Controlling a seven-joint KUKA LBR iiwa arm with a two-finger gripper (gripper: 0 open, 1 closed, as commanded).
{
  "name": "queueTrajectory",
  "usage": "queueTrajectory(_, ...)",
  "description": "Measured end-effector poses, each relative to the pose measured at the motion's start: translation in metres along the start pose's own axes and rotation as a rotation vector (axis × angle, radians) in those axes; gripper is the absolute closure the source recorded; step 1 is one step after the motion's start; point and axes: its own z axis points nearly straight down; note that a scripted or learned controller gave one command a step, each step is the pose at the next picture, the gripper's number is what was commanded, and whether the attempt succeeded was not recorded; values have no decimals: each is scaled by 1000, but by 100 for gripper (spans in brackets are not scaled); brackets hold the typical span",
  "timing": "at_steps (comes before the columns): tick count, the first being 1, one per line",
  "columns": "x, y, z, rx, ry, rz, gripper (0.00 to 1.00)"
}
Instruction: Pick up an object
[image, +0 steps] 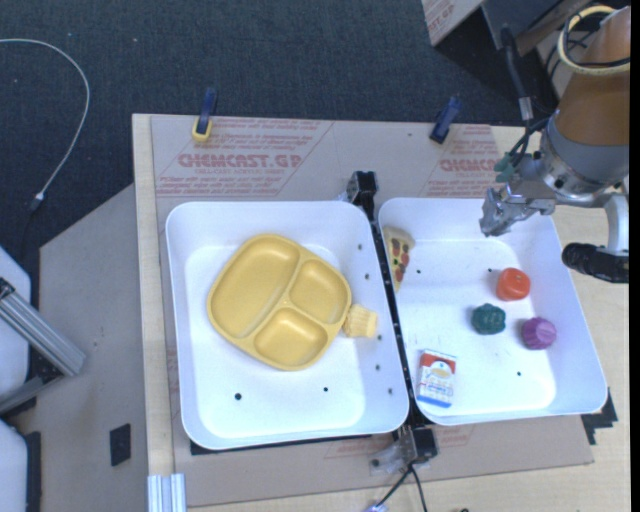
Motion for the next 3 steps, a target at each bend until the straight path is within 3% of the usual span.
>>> queueTrajectory(1,50,-20,7,2,1,0,100)
queueTrajectory(3,165,-35,9,-2,0,-2,100)
